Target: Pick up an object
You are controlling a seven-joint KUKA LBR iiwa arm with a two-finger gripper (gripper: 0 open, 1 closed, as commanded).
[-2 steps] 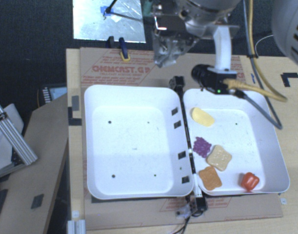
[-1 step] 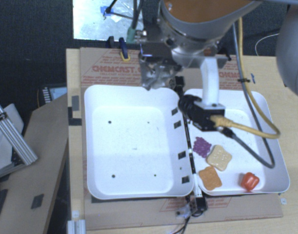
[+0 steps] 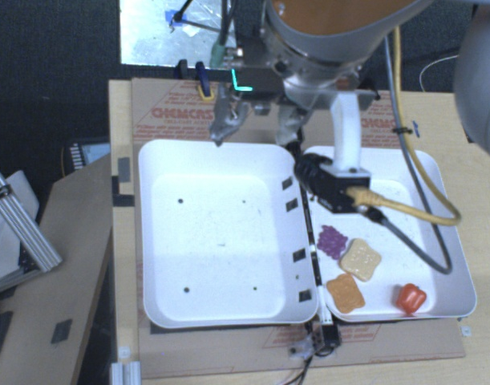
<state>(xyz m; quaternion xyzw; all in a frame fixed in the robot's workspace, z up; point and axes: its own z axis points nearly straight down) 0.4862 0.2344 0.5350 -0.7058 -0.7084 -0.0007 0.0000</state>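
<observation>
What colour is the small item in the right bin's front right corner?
The item is red, camera view.

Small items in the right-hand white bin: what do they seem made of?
Pale square toast-like slice and orange-brown slice: likely moulded plastic or foam play food, with a matte finish and rounded edges. Purple knobbly cluster: probably rubbery plastic, matte. Red rounded piece: plastic, with a slight sheen. All uncertain.

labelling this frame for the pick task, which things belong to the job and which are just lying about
For the job: gripper, open; purple piece, pale bread slice, brown toast, red piece, all in the right bin.
Lying about: left bin, cardboard sheet under the bins, metal rail at left.
</observation>
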